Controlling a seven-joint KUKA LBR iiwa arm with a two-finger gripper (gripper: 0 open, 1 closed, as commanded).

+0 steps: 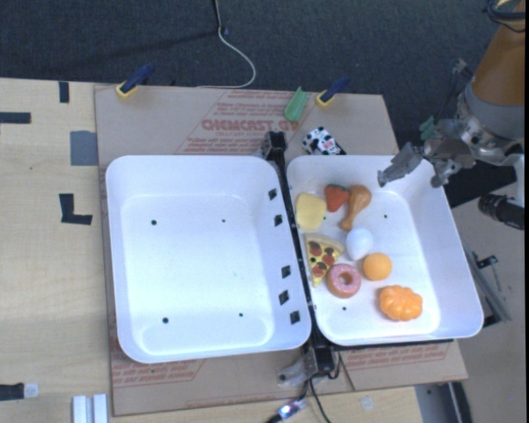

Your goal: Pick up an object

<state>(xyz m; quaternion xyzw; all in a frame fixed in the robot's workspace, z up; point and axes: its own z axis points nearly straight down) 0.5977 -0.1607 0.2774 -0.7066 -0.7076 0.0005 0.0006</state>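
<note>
1. Toy foods clustered in the right bin point(441, 263): yellow wedge point(310, 210), drumstick point(355, 204), white egg point(360, 242), pizza slice point(321, 259), donut point(343, 280), orange ball point(376, 266), orange pumpkin point(400, 303).
2. Hovering at two o'clock of these, over the bin's far right corner: end effector point(416, 167), fingers spread apart, clamped on nothing.
3. Reaching in from three o'clock, wrist tilted down-left.

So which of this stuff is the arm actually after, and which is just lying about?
For the job:
gripper
toy foods in the right bin: cheese wedge, drumstick, egg, pizza slice, donut, orange, pumpkin

Lying about:
left bin
black-and-white toy
clamps
cable
</note>
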